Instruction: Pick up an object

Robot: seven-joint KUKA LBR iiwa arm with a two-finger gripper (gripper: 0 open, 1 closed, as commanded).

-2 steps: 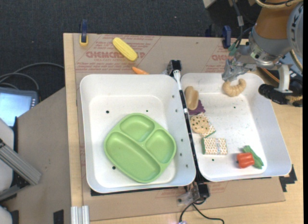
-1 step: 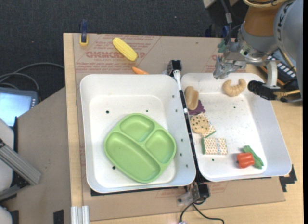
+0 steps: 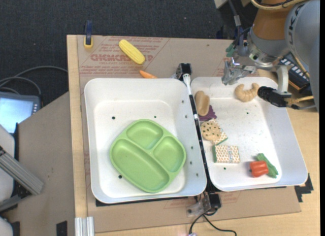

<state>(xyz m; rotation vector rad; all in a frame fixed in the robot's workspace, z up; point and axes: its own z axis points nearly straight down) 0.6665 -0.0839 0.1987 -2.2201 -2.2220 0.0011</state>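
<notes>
Arm: grey, entering from the upper right; the orange band sits above the wrist, near the top edge
Wrist: angled down and to the left
Gripper (image 3: 232, 75): metallic, pointing downward; nothing shows between its tips
Finger spread: too small and dim to judge

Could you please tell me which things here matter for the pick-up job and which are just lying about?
In play: gripper, croissant, cookie, cracker, red pepper.

Lying about: green divided plate, corn cob, blue clamp.
</notes>
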